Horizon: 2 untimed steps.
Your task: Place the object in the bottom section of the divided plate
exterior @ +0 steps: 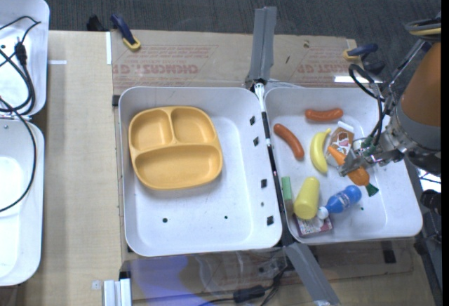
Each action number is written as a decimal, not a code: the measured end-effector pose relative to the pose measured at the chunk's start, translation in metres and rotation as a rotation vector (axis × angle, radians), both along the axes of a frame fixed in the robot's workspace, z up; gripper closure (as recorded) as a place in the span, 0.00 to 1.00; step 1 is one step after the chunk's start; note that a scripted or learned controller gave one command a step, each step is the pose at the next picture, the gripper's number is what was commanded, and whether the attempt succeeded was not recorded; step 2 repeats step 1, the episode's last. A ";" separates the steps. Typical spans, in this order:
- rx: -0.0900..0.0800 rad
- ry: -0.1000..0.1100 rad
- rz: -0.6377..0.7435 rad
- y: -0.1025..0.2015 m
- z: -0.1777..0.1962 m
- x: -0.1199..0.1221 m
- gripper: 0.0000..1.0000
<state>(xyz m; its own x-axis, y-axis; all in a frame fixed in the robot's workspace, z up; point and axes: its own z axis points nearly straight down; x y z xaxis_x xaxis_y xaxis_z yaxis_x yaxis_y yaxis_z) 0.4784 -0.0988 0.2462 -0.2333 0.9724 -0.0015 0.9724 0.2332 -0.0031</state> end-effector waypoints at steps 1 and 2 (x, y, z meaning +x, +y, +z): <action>0.000 0.000 0.041 0.093 -0.032 0.073 1.00; 0.000 0.000 0.041 0.093 -0.032 0.073 1.00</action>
